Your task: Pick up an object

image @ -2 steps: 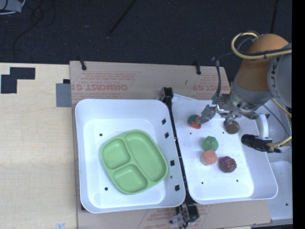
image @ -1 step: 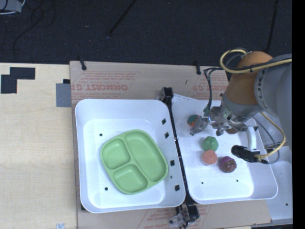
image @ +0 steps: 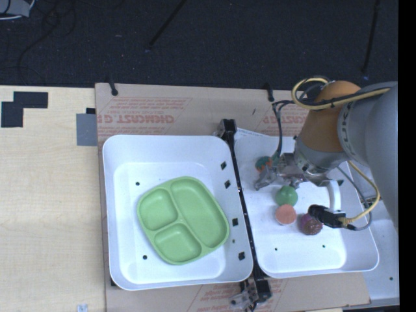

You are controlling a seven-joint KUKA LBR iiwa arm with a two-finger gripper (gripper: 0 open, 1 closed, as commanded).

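Note:
My gripper (image: 272, 175) hangs low over the back part of the right bin (image: 325, 259), under the arm's orange band. Just below it lies a green ball (image: 286, 195), close to the gripper or touching it. A pink-orange ball (image: 285, 214) lies in front of the green one, and a dark purple fruit (image: 310, 224) is to its right. A small teal and red object (image: 263, 163) sits at the gripper's far left side, partly hidden by it.
The left bin (image: 123, 174) bears a light green divided plate (image: 183, 220). A black divider (image: 237, 200) runs between the two bins. Cables and a black connector (image: 328, 215) hang from the arm over the right bin.

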